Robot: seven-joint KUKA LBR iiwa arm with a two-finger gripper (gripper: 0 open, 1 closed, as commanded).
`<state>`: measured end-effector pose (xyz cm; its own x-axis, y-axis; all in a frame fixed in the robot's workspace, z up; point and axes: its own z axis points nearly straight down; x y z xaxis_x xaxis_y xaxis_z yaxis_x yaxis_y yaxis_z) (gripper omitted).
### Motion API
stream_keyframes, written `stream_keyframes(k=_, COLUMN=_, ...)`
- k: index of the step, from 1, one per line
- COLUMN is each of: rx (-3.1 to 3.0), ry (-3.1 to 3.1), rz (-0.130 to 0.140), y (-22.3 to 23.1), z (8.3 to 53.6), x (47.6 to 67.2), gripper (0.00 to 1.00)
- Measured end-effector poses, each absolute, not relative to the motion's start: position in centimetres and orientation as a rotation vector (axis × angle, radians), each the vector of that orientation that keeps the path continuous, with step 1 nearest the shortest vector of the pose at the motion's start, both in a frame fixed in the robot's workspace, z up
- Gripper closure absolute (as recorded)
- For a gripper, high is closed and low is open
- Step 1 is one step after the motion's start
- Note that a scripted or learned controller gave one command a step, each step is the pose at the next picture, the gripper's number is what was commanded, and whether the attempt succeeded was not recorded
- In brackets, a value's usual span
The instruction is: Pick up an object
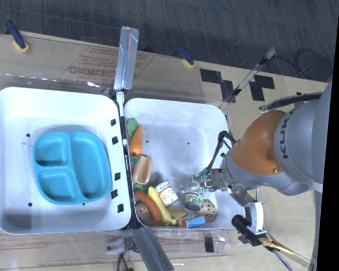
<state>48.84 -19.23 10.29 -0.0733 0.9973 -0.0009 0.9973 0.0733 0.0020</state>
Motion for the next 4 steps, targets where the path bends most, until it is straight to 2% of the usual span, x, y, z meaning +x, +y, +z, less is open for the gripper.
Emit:
stream_keyframes(k=1, rx=2.068, ry=2.367, rz=0.002, y=-15.0, z=14.0, x=52.5, gripper=1.00)
stream_keyframes(k=2, rx=2.369, ry=2.072, rz=-0.004, y=-14.0, z=15.6, x=47.7, gripper=1.00)
stream_keyframes(k=3, rx=2.432, ry=1.990, rz=0.002, y=-11.5, z=23.5, x=52.4, gripper=1.00)
stream_keyframes(k=4, rx=2.305, ry=2.143, rz=-0.004, y=-9.3, z=19.2, x=51.5, gripper=1.00)
